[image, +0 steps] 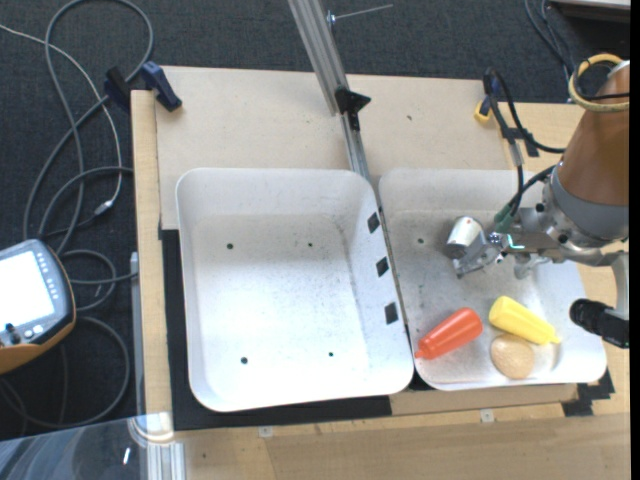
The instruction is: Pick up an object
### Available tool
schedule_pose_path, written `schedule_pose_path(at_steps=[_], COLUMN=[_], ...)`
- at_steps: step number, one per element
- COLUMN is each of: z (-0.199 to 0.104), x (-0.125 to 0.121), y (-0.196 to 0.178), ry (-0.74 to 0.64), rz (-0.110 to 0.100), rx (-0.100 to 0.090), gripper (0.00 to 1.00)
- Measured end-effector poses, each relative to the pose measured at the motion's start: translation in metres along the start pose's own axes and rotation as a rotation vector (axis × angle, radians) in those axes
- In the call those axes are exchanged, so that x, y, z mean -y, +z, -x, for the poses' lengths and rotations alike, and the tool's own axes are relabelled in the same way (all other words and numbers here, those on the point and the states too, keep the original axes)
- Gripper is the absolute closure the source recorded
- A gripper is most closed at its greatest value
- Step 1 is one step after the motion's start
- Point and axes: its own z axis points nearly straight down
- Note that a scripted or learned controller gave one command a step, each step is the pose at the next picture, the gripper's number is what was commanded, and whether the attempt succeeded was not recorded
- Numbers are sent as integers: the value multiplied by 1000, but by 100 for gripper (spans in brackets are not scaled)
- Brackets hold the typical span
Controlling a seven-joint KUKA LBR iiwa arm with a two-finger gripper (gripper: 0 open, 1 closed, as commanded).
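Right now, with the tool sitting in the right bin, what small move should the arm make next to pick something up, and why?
Probably shift the tool toward the near edge of the right white bin, over the orange carrot-shaped toy. The tool sits in the bin's middle with nothing seen between its fingers, while that toy, the yellow corn-shaped toy and the tan rounded potato-like toy all lie closer to the near rim.

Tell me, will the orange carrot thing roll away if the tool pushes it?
Probably a little. The orange carrot looks rounded and tapered, so it may roll in a curve. It lies near the bin wall, which would likely stop it. Its smooth, shiny skin could be slippery.
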Motion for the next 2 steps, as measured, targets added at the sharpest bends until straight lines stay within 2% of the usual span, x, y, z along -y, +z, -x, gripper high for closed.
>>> schedule_pose_path(at_steps=[1,2], z=[0,-1], x=[-1,-2], y=[-2,40], ry=[0,1], rz=[6,-1], rx=[1,0], gripper=[0,0])
